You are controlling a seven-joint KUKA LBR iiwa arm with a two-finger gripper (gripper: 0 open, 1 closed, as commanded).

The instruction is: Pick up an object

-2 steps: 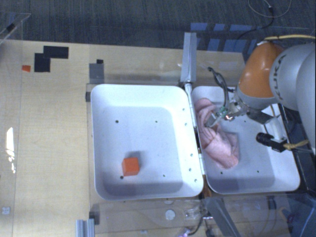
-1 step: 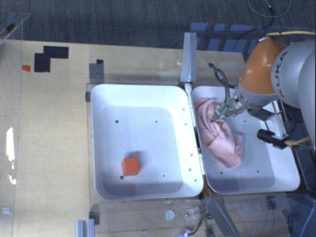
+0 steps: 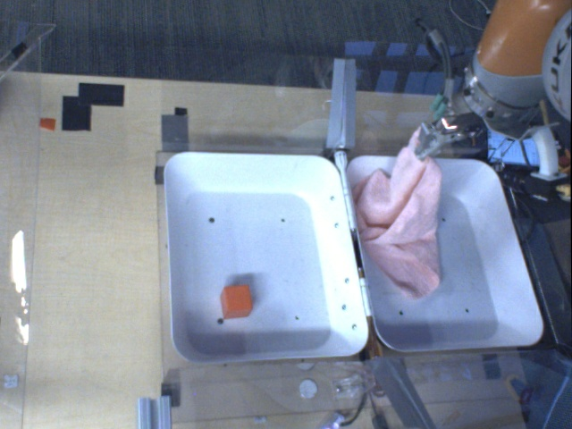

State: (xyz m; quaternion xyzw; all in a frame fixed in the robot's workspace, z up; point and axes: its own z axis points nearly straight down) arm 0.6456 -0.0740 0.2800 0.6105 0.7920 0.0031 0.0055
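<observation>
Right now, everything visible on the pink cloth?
The pink cloth is soft, crumpled fabric, hanging lifted by its top corner at the end effector, which pinches it. It drapes in folds down over the right bin, widening toward the divider side; its lower end appears to rest on the bin floor.

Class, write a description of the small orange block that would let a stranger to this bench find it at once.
Start at the two white bins side by side and take the left bin, the one away from the arm. Near its front edge, left of the middle, sits the orange block. It is small, hard-edged and bright, unlike the soft pink cloth hanging from the hand over the right bin.
</observation>
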